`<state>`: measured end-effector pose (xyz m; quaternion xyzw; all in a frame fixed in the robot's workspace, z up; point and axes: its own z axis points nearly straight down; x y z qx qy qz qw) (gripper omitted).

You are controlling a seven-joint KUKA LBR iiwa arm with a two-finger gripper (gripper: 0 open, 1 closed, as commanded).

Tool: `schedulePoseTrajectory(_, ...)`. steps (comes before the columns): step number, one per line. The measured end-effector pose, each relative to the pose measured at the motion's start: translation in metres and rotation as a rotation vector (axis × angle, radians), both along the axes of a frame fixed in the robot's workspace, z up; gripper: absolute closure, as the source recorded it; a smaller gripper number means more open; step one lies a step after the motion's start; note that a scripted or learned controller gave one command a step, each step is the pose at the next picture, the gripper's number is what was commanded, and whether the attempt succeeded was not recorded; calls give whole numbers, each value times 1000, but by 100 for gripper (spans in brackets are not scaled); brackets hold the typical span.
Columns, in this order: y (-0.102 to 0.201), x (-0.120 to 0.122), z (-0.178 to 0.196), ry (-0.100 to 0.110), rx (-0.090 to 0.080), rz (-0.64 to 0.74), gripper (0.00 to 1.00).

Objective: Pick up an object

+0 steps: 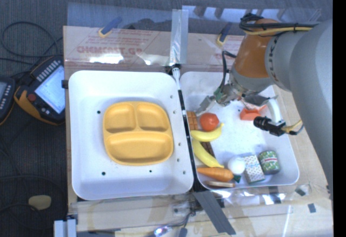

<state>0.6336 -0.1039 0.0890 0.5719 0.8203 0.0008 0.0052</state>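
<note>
The jaws of the grey arm's two-finger gripper (214,99) hang over the upper part of the right shallow white bin (292,174); whether they are open or closed cannot be told, and nothing shows between them. Just below them lies a round red tomato (209,121), touching a curved yellow banana (207,134). A second yellow banana (206,155) and an orange carrot (215,173) lie toward the bin's near edge, beside a white egg (236,165) and a green-labelled can (268,161). The left white bin (86,176) on the counter holds a yellow three-compartment plastic plate (138,132).
</note>
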Motion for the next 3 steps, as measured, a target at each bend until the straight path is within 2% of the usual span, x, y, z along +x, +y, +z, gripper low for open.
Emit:
schedulePoseTrajectory(1, -12, -43, 0, -2, 6, -212, 0)
schedulePoseTrajectory(2, -11, -57, 1, -5, 0, -64, 0)
schedulePoseTrajectory(3, -10, -57, 11, -6, 3, -64, 100)
